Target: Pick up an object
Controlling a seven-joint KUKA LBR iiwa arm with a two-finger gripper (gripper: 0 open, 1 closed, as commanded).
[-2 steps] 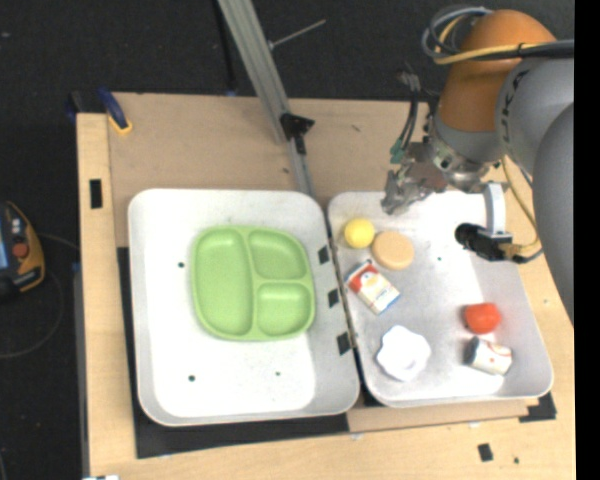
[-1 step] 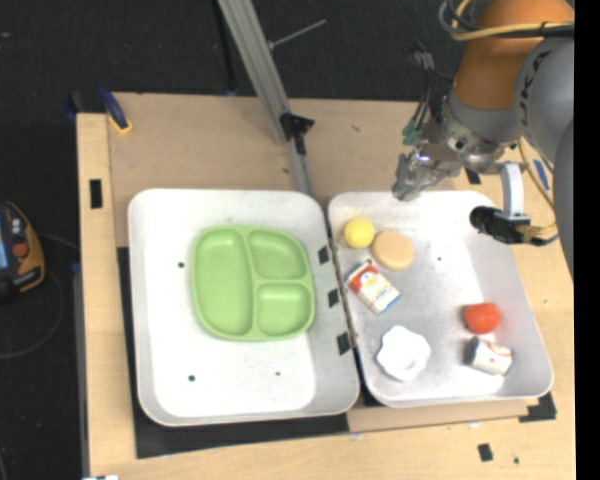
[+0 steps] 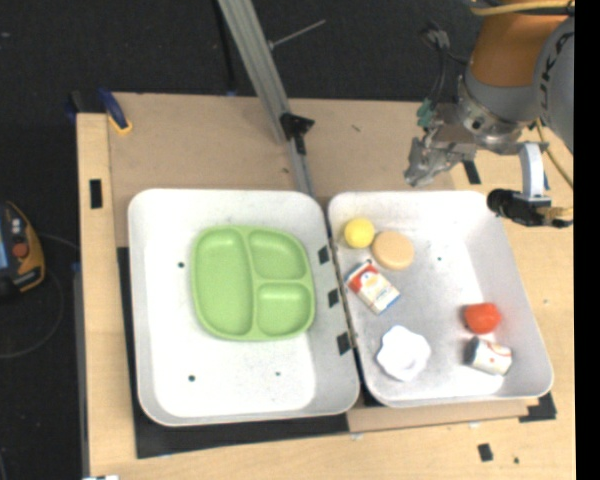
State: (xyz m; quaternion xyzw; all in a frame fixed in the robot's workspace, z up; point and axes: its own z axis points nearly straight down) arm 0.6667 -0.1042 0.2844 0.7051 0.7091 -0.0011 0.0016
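Yellow ball (image 3: 358, 232) in right bin (image 3: 450, 268), upper left corner.
Gripper (image 3: 425, 168) above the bin's top edge, up-right of ball; finger opening cannot be told.

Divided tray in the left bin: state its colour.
Light green, seen best in the camera view: the divided tray.

One camera, fixed high above the bench (image 3: 210, 133), looking down at a slant — far enough back to take in both white bins whole, the left bin (image 3: 160, 368) and the right bin (image 3: 525, 313) side by side, plus dark floor beyond the bench's far edge — the arm (image 3: 515, 38) enters from the upper right
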